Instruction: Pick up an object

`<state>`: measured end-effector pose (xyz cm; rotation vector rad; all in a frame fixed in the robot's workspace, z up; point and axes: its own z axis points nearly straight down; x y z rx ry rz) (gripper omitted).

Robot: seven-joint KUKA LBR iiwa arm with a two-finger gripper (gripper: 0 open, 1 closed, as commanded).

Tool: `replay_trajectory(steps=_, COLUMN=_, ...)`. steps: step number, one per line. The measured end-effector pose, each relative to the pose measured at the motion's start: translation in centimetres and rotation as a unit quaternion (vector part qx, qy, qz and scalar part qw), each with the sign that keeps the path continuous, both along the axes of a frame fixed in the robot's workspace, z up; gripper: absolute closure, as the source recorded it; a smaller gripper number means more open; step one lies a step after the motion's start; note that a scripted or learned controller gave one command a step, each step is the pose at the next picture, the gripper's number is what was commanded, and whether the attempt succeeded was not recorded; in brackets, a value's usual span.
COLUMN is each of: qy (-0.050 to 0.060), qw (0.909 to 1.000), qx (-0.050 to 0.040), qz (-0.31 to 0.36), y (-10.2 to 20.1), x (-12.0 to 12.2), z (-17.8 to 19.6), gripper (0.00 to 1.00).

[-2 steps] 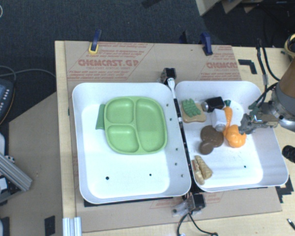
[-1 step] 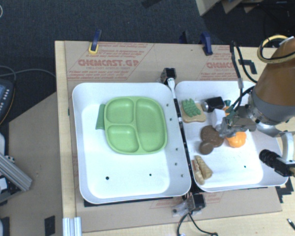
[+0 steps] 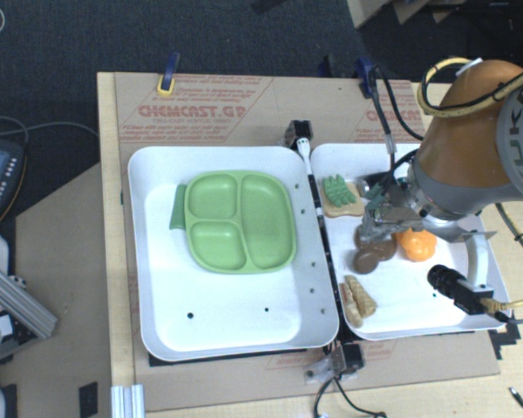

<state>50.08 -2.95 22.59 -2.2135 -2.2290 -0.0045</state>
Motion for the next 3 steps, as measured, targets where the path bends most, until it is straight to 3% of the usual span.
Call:
replay_trajectory(steps=1, qy=0.003, qw=1.0, qx=0.0002, qz=0.0, y=5.7, x=-1.4, z=-0.1, gripper=1.0)
replay_trajectory(steps=2, qy=0.001, qw=1.0, qx=-0.0002, qz=0.0, y=11.3, x=-0.5, z=-0.7, gripper=1.0)
replay_trajectory(steps=3, qy=0.0, qw=1.0, qx=-0.0009, qz=-0.003, y=11.2, x=-0.5, z=0.9, gripper=1.0)
